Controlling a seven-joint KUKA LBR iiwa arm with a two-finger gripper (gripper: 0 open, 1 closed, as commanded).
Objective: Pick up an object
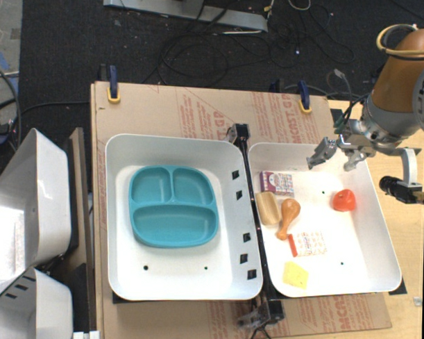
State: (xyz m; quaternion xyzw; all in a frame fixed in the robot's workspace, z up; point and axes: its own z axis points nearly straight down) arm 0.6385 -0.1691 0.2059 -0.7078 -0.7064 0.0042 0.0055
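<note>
Poised above the far edge of the right bin (387, 227), end effector (337, 157) with both fingers spread apart, grasping nothing, hanging from the grey arm (399, 74) reaching in from the right. Nearest candidate for the pick: red tomato-like toy (344, 200), lying alone on bare white floor just below and slightly right of the fingertips, well apart from the other pieces.

Best approach, as a judgement: straight descent over the red toy, fingers kept wide to straddle its round body, closing low on its sides to stop it rolling out; bin wall near enough on the right to call for a centred drop.

Elsewhere in the same bin: purple-and-white packet (277, 182) near the dividing edge, tan bread-like piece (267, 208) just beside an orange drumstick-shaped toy (289, 217), the two touching or nearly so; white card with red print (309, 243) lying flat below them; yellow block (296, 275) near the front edge. Clustered bread and drumstick likely awkward to separate; flat card hard to pinch.

In the left bin (118, 266): teal divided plate (173, 206), far from the reach. Both bins resting on the cardboard-covered bench (200, 106), clamped at its far edge. Nothing standing between fingers and the red toy.
</note>
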